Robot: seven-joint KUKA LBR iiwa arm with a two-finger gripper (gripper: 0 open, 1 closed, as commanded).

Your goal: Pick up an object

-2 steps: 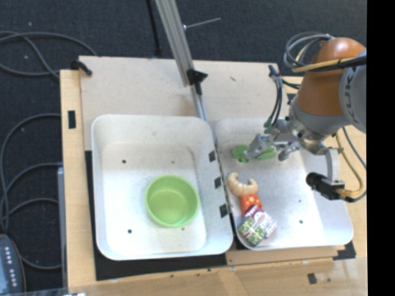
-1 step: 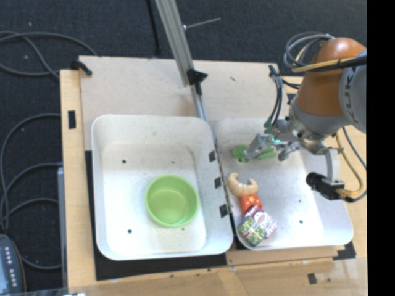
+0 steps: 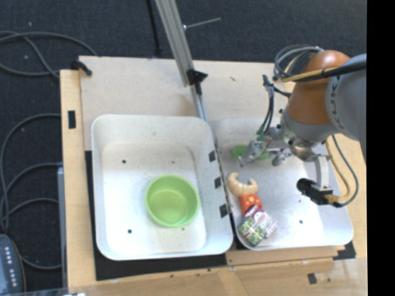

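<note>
My gripper (image 3: 262, 154) hangs low over the back left part of the right bin (image 3: 321, 227), below the orange wrist band. A small green object (image 3: 239, 150) lies right at the gripper's left side, partly hidden by it; whether it is held cannot be made out. Nearer the front, along the bin's left wall, lie a tan curved piece (image 3: 241, 184), a red-orange item (image 3: 250, 203) and a green-and-white packet (image 3: 258, 226). They are apart from the gripper.
A lime green bowl (image 3: 172, 200) sits in the left bin (image 3: 111, 134). A slanted metal post (image 3: 176, 32) rises behind the bins. A black fitting on the arm's cable (image 3: 311, 190) hangs over the right bin's right half.
</note>
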